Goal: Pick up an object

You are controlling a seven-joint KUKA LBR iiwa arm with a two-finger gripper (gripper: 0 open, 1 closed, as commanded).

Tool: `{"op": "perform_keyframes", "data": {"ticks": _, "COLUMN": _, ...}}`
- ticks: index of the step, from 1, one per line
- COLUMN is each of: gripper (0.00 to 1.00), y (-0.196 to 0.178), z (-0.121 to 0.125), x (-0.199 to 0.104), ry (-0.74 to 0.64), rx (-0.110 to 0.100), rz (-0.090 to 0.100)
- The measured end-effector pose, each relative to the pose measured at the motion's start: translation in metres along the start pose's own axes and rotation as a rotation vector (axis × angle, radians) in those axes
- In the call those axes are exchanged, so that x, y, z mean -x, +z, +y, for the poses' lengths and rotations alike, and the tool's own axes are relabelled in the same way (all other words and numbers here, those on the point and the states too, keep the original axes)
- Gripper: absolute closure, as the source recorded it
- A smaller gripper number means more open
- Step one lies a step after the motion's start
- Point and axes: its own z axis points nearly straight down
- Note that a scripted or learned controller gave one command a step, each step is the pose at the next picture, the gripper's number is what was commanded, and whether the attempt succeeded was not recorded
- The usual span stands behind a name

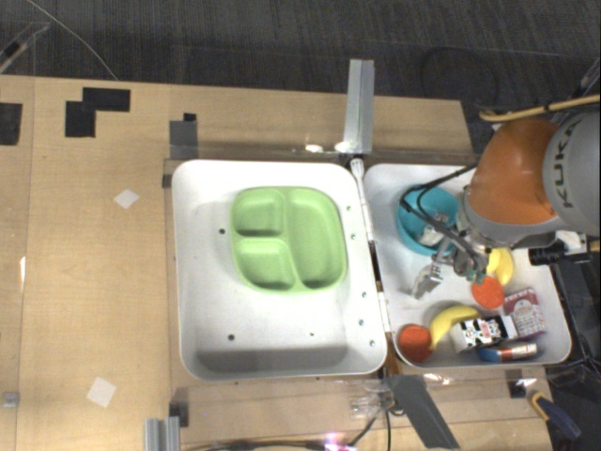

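Observation:
My gripper (pixel 443 272) hangs over the middle of the right bin (pixel 390 252), open, with nothing between its fingers. Just behind it to the left sits a blue bowl (pixel 416 222). To its right lie a yellow piece (pixel 501 266) and an orange round piece (pixel 487 293). Along the bin's front edge lie a red apple (pixel 414 340), a banana (pixel 453 318), a black-and-white box (pixel 484 330), a pink packet (pixel 525 310) and a marker (pixel 508 350).
The left bin (pixel 202 280) holds a green divided plate (pixel 285 238). A metal post (pixel 360 106) stands behind the wall between the two bins. The arm's orange band (pixel 512 172) overhangs the right bin's back right corner.

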Motion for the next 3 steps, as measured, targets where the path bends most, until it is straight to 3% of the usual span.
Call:
{"op": "perform_keyframes", "data": {"ticks": 1, "gripper": 0.00, "y": -0.001, "z": -0.013, "x": -0.016, "ry": 0.095, "rx": 0.000, "rz": -0.002}}
{"op": "perform_keyframes", "data": {"ticks": 2, "gripper": 0.00, "y": -0.018, "z": 0.018, "x": 0.055, "ry": 0.290, "rx": -0.004, "rz": 0.010}}
{"op": "perform_keyframes", "data": {"ticks": 3, "gripper": 0.00, "y": -0.003, "z": 0.017, "x": 0.078, "ry": 0.326, "rx": 0.002, "rz": -0.003}}
